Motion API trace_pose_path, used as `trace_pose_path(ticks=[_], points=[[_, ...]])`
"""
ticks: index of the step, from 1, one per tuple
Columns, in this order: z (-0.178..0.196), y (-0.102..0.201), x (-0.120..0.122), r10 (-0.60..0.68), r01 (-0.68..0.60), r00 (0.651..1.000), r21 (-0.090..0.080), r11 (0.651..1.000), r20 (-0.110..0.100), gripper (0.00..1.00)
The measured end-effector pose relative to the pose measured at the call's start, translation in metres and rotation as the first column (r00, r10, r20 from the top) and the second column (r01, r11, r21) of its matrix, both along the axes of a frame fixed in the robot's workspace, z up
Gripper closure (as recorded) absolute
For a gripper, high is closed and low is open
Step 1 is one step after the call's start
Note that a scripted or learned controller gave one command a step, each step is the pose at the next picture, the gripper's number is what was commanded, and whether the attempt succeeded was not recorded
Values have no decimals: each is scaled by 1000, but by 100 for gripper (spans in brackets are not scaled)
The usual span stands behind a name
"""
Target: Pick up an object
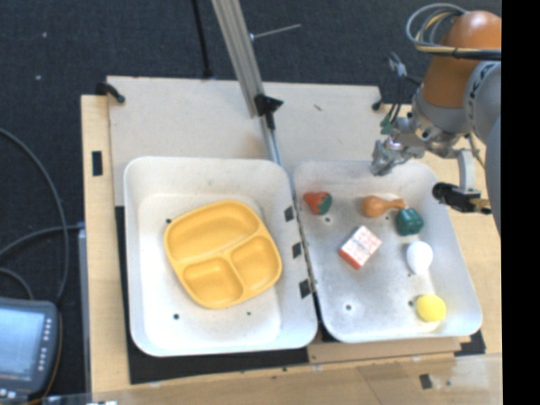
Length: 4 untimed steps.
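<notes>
My gripper hangs over the far edge of the right bin, above and just behind an orange drumstick-shaped toy. Nothing shows between its fingers. In the same bin lie a red and green toy at the left, a dark green toy, a red and white box in the middle, a white egg-shaped object and a yellow ball near the front right corner.
The left bin holds a yellow divided plate. A slanted metal post rises behind the bins, ending between them. A screen sits at the lower left off the bench.
</notes>
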<state>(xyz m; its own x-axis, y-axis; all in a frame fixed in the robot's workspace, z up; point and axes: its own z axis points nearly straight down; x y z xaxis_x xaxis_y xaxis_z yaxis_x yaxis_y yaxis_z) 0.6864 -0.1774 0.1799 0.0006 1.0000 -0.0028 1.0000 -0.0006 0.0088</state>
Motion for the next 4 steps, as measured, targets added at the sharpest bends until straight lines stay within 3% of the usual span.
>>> trace_pose_path(ticks=[1, 4], points=[[26, -1, 1, 1, -1, 1000, 1, 1000, -4, 100], [64, 159, -36, 8, -8, 1000, 5, 1000, -8, 100]])
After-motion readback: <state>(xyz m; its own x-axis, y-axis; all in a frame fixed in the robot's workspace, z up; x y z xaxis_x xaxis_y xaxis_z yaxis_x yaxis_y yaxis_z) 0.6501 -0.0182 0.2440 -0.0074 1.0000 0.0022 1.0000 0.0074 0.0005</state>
